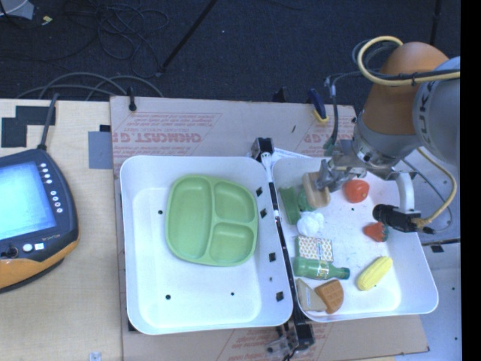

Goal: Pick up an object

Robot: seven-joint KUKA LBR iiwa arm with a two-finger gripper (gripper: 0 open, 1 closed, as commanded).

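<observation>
Camera view: claw [325, 180] low over right bin [421, 292], upper left area, touching a tan block [316, 190]. Can't tell its state. Tomato [356, 191] just right of it. Corn [373, 273], green bottle [319, 268], white wad [310, 222] nearer front. Green plate [211, 220] in left bin [146, 292].

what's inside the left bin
The left bin holds one thing, a green plate with three compartments, lying flat toward the bin's far right. The floor under the plate is covered, so I cannot tell what lies beneath it.
</observation>
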